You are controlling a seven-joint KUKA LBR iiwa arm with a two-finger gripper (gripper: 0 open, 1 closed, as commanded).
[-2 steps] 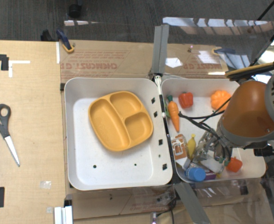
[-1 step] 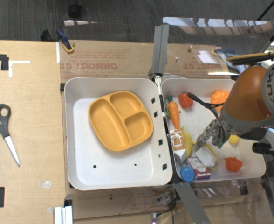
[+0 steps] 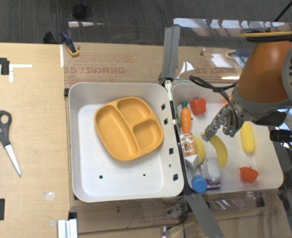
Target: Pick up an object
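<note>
Bananas (image 3: 219,150) — smooth, curved yellow plastic — lie in the right bin (image 3: 265,182), just below the gripper (image 3: 211,129). Nothing is lifted yet; the grasp and raise remain. Its fingers point down-left, slightly apart, with nothing between them. Nearby lie a tapered carrot (image 3: 185,119) and knobbly corn (image 3: 247,137).

Bright even overhead light, soft shadows, glare on clear panels (image 3: 225,24)
</note>
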